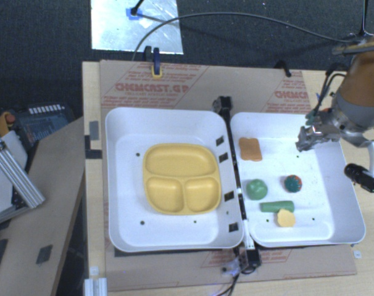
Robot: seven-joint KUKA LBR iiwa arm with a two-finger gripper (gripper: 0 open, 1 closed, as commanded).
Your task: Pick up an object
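**Tool over the right bin's far side, five small things on its floor**

The arm (363, 85) reaches in from the right, and the tool (308, 137) hangs above the far right part of the right bin (335, 227). Whether it is apart or together cannot be told from this slant; nothing shows clamped in it.

In that bin lie an orange block (250, 149) near the far left corner, its long axis running front to back; a green ball (257, 189); a teal and red ball (292, 182); a green stick (277, 206) lying with its long axis left to right; and a yellow piece (286, 219) touching the stick's near right end.

The left bin (122, 165) holds a yellow compartment tray (181, 177).
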